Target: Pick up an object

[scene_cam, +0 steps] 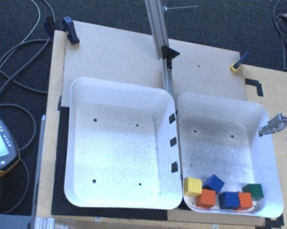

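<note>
Jaws (283, 128) spread open, holding nothing, above right bin's (266, 151) rim; blocks (222, 192) clustered far off.

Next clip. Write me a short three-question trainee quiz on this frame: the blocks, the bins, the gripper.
1. True or false: the blocks lie in the left bin.
2. Which block sits farthest toward the divider between the bins? A) green block B) yellow block C) an orange block
3. Fill in: the gripper hangs over the right bin's ____ rim, away from the blocks.

Key: 1 false, they cluster along the right bin's near edge. 2 B. 3 right.
</note>
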